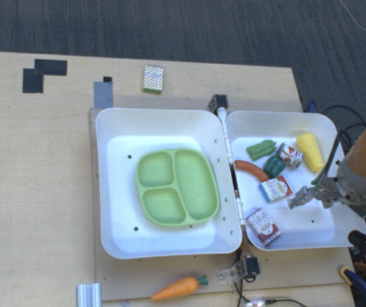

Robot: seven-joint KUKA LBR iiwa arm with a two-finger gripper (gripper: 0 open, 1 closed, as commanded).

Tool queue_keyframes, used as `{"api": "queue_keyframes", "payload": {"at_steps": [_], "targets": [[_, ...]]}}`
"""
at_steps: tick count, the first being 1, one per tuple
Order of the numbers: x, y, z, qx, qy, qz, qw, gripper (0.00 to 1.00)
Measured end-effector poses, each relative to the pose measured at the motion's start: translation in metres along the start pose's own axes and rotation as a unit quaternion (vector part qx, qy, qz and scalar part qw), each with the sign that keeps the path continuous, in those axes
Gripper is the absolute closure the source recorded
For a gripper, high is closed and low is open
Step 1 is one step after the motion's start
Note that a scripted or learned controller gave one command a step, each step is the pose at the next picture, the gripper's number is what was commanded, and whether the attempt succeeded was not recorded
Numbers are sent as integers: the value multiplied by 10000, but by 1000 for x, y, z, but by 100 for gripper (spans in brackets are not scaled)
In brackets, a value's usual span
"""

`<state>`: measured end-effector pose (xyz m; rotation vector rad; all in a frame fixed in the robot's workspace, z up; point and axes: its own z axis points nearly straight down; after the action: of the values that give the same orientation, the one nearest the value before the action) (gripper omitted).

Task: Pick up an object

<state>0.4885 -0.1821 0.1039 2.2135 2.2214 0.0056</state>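
Claw (300,199) — low over the right bin (324,232), its opening not discernible, nothing seen gripped — with the nearest item, a small carton (276,188), lying just to its left, between it and the orange sausage (251,170).

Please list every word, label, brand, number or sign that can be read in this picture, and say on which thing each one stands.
No text can be read in this view.
Small box in red and white: printed, too blurred to read.
Blue and white packet: printed, too blurred.
Red and white packet: printed, too small.
Patterned box on the bench: dots or marks, no legible text.
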Motion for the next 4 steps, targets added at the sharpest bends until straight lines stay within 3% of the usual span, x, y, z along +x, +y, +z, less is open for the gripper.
{"api": "queue_keyframes", "payload": {"at_steps": [1,2,3,4], "targets": [[95,1,17,-18,3,1,10000,0],[95,4,5,-55,-8,0,10000,100],[-5,94,-59,-1,-7,0,10000,100],[-24,118,-27,13,-1,-8,10000,100]]}}
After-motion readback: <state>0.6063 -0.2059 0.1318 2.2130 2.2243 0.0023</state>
